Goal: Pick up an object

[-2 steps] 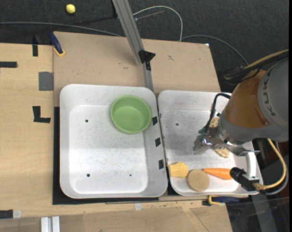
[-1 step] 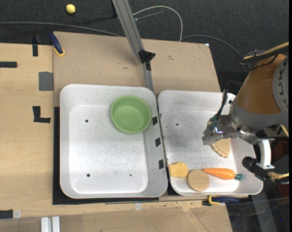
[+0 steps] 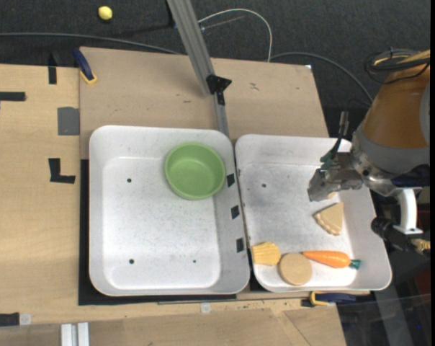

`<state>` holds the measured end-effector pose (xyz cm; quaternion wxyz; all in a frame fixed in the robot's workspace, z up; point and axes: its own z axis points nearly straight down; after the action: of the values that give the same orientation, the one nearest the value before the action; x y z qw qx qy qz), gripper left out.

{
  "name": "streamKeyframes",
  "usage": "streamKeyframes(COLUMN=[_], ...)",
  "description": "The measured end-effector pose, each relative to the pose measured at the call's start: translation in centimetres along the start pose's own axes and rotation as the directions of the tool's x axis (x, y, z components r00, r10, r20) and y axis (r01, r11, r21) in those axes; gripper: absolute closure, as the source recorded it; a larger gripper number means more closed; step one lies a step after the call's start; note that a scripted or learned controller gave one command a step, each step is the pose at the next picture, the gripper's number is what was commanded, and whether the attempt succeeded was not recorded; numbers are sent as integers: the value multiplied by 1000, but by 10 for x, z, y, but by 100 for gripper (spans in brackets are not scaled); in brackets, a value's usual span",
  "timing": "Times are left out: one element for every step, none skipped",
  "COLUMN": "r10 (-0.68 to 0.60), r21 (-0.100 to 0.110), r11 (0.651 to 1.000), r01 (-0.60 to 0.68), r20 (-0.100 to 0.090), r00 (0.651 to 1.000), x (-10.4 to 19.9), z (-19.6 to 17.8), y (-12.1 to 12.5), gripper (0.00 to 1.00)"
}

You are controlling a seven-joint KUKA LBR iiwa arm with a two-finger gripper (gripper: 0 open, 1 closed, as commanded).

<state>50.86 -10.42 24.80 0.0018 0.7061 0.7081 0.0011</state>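
Right bin (image 3: 275,157): gripper (image 3: 324,186) low over floor, finger state cannot be told; wedge (image 3: 330,218) just below it; carrot (image 3: 329,259), cookie (image 3: 295,269), yellow block (image 3: 266,253). Left bin (image 3: 106,215): green bowl (image 3: 194,170)

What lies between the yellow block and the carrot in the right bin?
In the camera view, a round tan disc lies between the yellow block and the carrot.

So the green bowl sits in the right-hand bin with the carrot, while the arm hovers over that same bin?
Not quite. The camera view shows the green bowl in the left bin. The carrot does lie in the right bin, and the gripper is over that bin.
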Motion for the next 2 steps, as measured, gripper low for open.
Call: streamKeyframes(r10=[1,-3], r21=[3,5], r11=[1000,1000], r01=[-1,3], r20=[0,-2], r00=[1000,1000], x=[0,48], z=[-23,-25], y=[1,18], gripper=[100,100])
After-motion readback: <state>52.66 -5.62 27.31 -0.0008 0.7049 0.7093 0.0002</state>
